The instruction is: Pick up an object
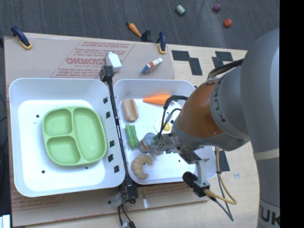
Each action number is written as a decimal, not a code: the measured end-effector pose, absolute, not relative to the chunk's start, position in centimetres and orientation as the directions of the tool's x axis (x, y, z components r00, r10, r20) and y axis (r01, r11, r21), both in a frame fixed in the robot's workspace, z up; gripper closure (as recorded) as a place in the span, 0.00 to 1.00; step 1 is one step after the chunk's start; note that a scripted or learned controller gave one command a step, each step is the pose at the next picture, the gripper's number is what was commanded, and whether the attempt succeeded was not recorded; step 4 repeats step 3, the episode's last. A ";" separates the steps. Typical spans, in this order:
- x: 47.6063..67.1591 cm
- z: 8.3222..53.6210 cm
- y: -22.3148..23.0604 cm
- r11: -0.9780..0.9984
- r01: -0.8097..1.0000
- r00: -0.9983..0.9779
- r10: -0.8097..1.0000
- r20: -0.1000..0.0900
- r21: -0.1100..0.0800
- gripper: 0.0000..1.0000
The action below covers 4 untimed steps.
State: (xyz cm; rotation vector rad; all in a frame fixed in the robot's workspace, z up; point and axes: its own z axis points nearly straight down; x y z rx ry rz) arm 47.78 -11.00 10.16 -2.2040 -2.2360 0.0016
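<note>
The gripper is seen low over the right bin, reached in from the right under the orange-banded wrist, and its tip sits among the items at the bin's left half. How it is set, and whether anything is held, cannot be told, since the wrist body covers most of it. The nearest candidate for the pick is judged to be the croissant, which lies just near and slightly left of the tip, curved, with its long axis running roughly left to right. A small grey round object is found right at the tip, touching or nearly touching it; which cannot be told. The green vegetable lies just left of the tip, its long axis running far to near, and the bread roll lies farther off, on the far-left side, also lengthwise far to near. The carrot rests by the far wall, pointed left. Something small and yellow is glimpsed beside the wrist. The left bin holds a green divided plate, its three compartments bare. A short move toward the near-left would be called for if the croissant is chosen.
</note>
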 end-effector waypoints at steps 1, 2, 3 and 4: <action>47.8 22.4 -12.5 0.006 1.000 -0.006 1.000 -0.001 0.003 1.00; 55.7 21.2 -15.6 0.006 1.000 -0.006 1.000 0.000 -0.001 1.00; 62.7 13.4 -15.1 0.007 1.000 -0.007 1.000 0.000 -0.002 1.00; 62.7 13.4 -15.1 0.007 1.000 -0.007 1.000 0.000 -0.002 1.00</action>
